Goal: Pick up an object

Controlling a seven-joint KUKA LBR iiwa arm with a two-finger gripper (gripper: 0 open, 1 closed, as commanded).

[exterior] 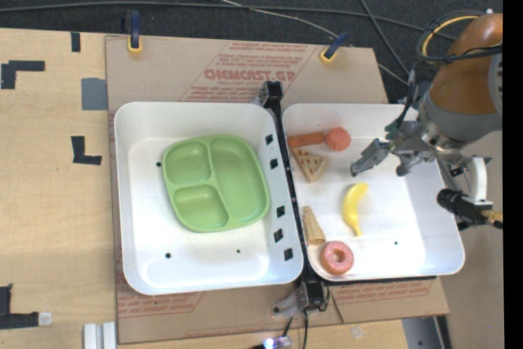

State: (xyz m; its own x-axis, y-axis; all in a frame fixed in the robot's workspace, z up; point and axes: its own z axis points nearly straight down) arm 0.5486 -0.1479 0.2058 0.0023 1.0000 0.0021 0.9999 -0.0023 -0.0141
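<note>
A: Tool (pixel 386 159) hangs over the right white plastic bin (pixel 425 253) with fingers spread, nothing between them.

B: And the objects?

A: Curved yellow toy banana (pixel 353 207) lies just below-left of the tool; orange carrot-shaped toy (pixel 320 140) sits to its left; pink ring doughnut (pixel 336 257) lies farther below.

B: Progress?

A: Nothing lifted yet, I judge; descent, grasp and raise remain.

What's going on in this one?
The hand of the grey and orange arm hangs over the right bin with its fingers spread and nothing between them. Below lie a banana, waffle piece, pink donut, cone and an orange carrot-like toy. A green divided plate sits in the left bin.
</note>
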